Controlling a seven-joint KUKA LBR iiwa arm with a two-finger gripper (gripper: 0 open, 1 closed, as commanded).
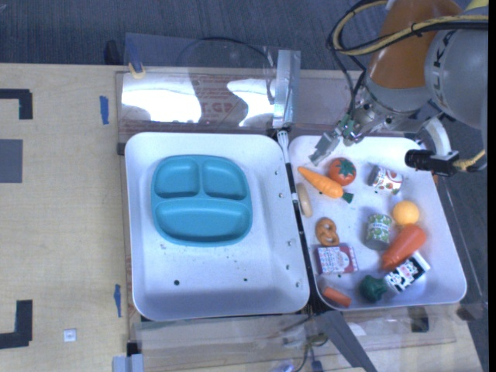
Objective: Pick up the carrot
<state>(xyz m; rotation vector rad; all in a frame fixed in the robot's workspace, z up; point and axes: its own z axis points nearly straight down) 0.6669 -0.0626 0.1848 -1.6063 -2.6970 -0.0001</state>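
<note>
A small orange carrot (320,182) with a green stub lies tilted in the upper left of the right bin (453,277), just below a red tomato (341,170). A bigger carrot (404,244) lies toward that bin's right side, and a short carrot piece (336,295) rests at its front edge. My gripper (335,139) hangs over the bin's back left corner, just above the tomato and the small carrot. It is open with nothing between its fingers.
The right bin also holds an orange ball (405,212), a green can (378,229), a pretzel (326,229), a red packet (335,259), broccoli (372,287) and a black-and-white carton (409,273). A blue divided plate (202,198) sits in the left bin (155,285).
</note>
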